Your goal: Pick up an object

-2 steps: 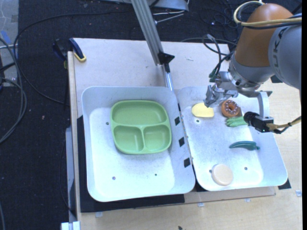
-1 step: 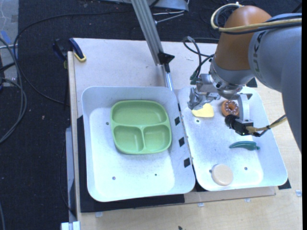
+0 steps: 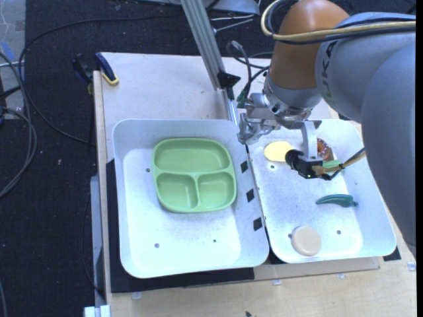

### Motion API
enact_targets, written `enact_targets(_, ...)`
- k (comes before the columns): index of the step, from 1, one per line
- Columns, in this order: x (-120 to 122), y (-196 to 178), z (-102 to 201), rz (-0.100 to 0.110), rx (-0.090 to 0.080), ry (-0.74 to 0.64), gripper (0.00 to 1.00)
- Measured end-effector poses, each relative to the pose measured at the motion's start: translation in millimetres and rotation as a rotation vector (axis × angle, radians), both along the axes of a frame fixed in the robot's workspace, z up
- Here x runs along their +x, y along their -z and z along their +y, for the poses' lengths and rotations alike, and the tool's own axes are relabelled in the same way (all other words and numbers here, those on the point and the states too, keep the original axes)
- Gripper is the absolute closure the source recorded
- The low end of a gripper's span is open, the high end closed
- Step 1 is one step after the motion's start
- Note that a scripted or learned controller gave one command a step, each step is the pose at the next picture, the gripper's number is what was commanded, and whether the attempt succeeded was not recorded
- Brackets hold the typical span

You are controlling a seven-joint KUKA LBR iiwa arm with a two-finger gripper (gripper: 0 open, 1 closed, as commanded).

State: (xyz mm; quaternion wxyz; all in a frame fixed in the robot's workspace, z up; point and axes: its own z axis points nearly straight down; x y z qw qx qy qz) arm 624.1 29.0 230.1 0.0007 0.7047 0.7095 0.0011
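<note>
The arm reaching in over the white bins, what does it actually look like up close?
The arm is a thick, rounded grey tube with a glossy orange band above the wrist. A pale yellowish cable loops over the orange part. Below sits a silvery metal wrist block, then the gripper, small and metallic.

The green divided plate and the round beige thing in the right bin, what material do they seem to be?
Green divided plate: probably moulded plastic, matt, even colour, soft rounded rims. Round beige thing: unclear, perhaps plastic or foam toy food; smooth, dull surface.
</note>
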Motion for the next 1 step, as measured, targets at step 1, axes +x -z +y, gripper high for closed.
enact_targets(1,3.0,-10.4,51.5,0.001,0.0,0.001,1.0)
